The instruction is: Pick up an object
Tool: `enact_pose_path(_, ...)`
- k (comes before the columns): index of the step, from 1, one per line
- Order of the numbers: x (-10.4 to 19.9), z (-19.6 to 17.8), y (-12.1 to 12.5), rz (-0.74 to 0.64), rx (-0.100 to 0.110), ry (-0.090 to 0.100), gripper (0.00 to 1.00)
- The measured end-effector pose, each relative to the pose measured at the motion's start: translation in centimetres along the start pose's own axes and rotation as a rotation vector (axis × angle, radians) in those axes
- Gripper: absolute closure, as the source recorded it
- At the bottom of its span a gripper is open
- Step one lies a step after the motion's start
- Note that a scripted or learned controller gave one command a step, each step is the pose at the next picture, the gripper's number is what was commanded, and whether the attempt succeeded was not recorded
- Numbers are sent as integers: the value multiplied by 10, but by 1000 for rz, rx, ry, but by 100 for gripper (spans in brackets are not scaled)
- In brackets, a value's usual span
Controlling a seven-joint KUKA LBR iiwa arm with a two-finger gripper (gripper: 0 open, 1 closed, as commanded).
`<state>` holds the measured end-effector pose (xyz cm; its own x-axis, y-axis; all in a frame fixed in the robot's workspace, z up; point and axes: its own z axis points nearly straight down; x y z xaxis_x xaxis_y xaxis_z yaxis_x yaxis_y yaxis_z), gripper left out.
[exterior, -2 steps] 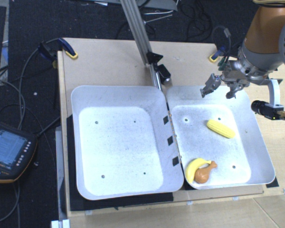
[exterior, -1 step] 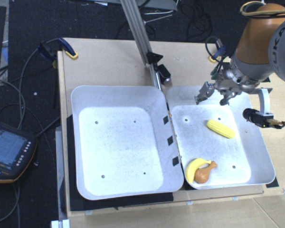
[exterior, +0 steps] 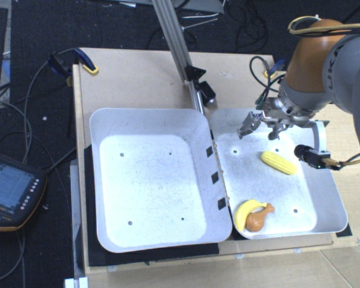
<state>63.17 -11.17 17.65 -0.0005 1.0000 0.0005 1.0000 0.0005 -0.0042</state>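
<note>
Jaws [exterior: 261,126] apart, holding nothing; banana [exterior: 247,209] partly hidden under drumstick [exterior: 257,218].

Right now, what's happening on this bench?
The gripper of the KUKA arm hangs over the far end of the right bin, with nothing between its jaws, which stand apart. A corn cob lies in that bin just below it, and a banana and a chicken drumstick lie together at the near edge. No object has been picked up yet.
</note>
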Motion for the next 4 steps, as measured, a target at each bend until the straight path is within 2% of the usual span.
enact_pose_path(1,8,50,5,0,0,0,0)
enact_pose_path(2,7,37,7,0,-5,-1,100)
enact_pose_path(3,14,-8,9,0,-8,-1,100)
enact_pose_path(4,14,-37,9,0,-7,-1,100)
